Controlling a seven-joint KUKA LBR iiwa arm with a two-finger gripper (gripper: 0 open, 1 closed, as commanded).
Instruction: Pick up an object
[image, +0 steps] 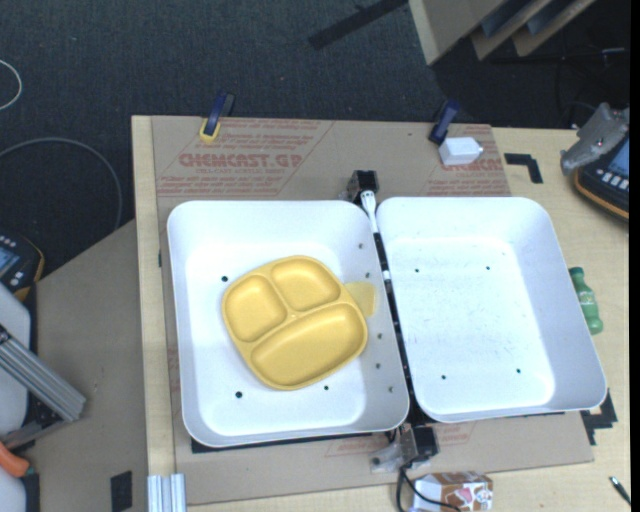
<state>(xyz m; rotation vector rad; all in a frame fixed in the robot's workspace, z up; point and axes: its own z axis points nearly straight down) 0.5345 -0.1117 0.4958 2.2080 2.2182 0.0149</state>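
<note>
Across the left bin (190, 300) lies a yellow divided plate (293, 322), tilted slightly; its shallow, smooth rim could slip from a pinch, and the gripper's state can't be told

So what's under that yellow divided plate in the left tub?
The yellow plate lies upside down in the left bin. A small pale yellow piece pokes out from beneath its right edge; how far it extends underneath is covered.

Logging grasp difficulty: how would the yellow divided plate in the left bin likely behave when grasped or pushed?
The yellow divided plate looks like moulded plastic, so probably stiff and light. It lies flat in the left bin, so it would likely slide rather than roll. Its low rounded rim may offer little grip.
</note>
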